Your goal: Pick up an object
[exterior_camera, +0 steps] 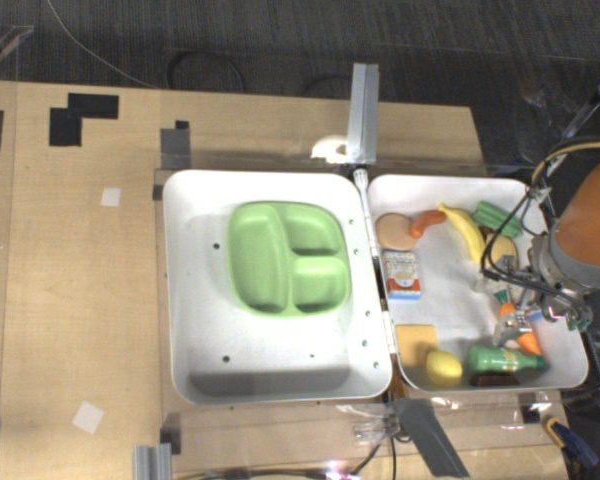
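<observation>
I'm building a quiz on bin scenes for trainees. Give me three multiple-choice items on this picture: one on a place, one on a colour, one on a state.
1. Where does the tray lie?
A. left bin
B. right bin
C. on the bench outside the bins

2. What colour is the tray?
A. red
B. green
C. blue

3. How does the bottle rest?
A. upright
B. on its side
C. leaning on the banana

Key:
1 A: the tray sits in the middle of the left bin.
2 B: it is pale green all over.
3 B: the bottle lies flat along the near wall of the right bin, beside the lemon and apart from the banana.
</observation>
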Robot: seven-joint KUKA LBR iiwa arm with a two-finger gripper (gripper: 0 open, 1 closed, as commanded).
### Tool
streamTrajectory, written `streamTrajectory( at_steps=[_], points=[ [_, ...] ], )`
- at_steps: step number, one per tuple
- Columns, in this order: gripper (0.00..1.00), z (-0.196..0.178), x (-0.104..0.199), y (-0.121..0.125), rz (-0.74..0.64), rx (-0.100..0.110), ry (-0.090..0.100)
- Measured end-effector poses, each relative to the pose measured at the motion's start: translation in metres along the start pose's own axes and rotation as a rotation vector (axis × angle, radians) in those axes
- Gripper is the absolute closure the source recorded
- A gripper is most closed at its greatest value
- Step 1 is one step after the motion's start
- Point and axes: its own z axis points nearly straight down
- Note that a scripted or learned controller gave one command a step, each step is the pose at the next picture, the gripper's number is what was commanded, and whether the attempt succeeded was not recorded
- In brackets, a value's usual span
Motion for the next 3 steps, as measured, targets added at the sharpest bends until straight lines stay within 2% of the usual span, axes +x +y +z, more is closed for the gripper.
streamTrajectory(
  at_steps=[1,3],
  points=[
    [0.00,-0.0023,0.0112,0.0003,0.052,0.004,-0.015],
    [0.00,-0.0011,0.0061,0.0017,-0.048,0.001,-0.004]
  ],
)
